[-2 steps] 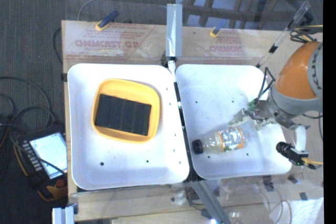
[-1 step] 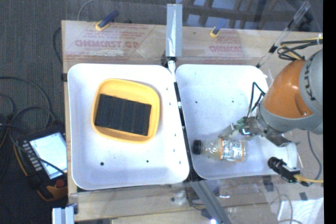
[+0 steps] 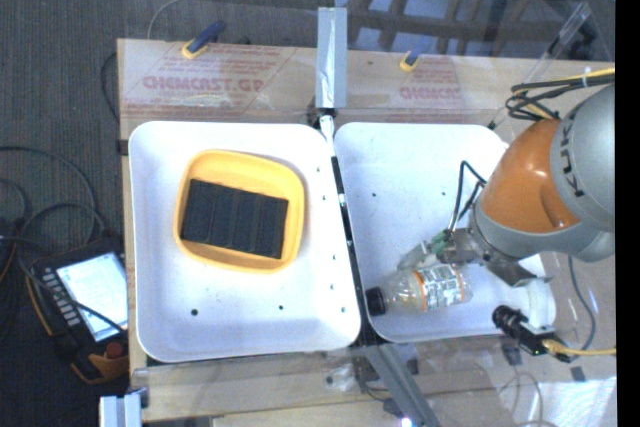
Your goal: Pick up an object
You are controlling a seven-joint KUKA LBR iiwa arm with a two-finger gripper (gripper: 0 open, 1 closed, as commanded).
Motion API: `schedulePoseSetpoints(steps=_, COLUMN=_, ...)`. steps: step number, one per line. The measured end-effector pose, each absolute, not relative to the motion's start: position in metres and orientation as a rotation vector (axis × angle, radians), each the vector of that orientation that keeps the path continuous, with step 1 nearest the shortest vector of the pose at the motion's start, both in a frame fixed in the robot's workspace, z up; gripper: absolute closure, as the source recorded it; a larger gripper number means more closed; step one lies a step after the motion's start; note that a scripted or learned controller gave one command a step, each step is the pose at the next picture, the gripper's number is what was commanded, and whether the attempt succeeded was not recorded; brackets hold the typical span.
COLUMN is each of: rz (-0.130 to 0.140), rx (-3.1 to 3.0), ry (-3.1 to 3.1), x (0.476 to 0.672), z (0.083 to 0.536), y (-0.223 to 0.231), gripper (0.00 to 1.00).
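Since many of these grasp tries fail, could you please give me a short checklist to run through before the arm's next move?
1. Target in view: plastic bottle lies on its side in the right bin, dark cap toward the divider. Ok.
2. Gripper above the bottle's far end. Ok.
3. Bottle between the fingers: cannot tell.
4. Bottle close to the bin's front wall, little room there. Not ok.
5. Yellow tray sits in the left bin, away from the arm. Ok.
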State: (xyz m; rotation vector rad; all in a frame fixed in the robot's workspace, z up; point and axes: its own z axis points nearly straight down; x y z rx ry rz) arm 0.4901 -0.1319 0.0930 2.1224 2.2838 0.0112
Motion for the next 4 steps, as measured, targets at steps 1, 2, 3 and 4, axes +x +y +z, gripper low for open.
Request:
schedulePoseSetpoints(steps=1, rz=0.018, rx=2.116, ry=2.275, x=0.493, z=0.104, y=-0.133, gripper=1.0)
schedulePoseSetpoints(steps=2, rz=-0.002, rx=1.916, ry=2.486, x=0.54, z=0.266, y=-0.07, gripper=1.0)
schedulePoseSetpoints(steps=3, rz=-0.003, rx=1.917, ry=2.485, x=0.54, z=0.266, y=-0.07, gripper=0.0)
schedulePoseSetpoints(steps=4, rz=-0.005, rx=2.095, ry=2.343, x=0.483, z=0.146, y=-0.136, gripper=0.0)
